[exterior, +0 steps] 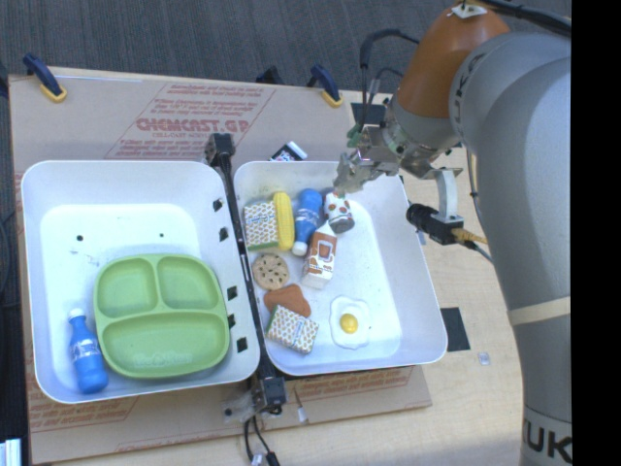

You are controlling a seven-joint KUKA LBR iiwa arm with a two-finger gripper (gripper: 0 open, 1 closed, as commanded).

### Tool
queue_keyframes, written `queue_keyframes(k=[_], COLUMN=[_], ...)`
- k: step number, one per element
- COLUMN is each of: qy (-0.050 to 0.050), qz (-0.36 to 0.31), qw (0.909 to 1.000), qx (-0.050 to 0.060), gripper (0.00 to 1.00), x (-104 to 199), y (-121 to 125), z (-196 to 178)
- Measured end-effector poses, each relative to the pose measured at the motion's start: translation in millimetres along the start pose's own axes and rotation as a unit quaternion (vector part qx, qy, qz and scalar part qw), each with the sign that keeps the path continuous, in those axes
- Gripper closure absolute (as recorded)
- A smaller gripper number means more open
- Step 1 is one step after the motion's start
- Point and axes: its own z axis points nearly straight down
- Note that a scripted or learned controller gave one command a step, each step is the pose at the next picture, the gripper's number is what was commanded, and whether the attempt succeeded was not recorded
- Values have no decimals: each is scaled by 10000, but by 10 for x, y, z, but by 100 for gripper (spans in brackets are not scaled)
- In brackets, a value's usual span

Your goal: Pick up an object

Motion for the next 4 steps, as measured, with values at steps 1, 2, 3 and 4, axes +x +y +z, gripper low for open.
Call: queue_keyframes(k=[1,2,3,4], qy=[4,-3,0,-4], qz=[17,0,4,-5], qw=[10000,10000,10000,10000], qx=[12,13,20,20], gripper=[100,100,100,100], x=[99,322,637,963], y=[-692,-185,-1085,-668], z=[-326,56,-337,100])
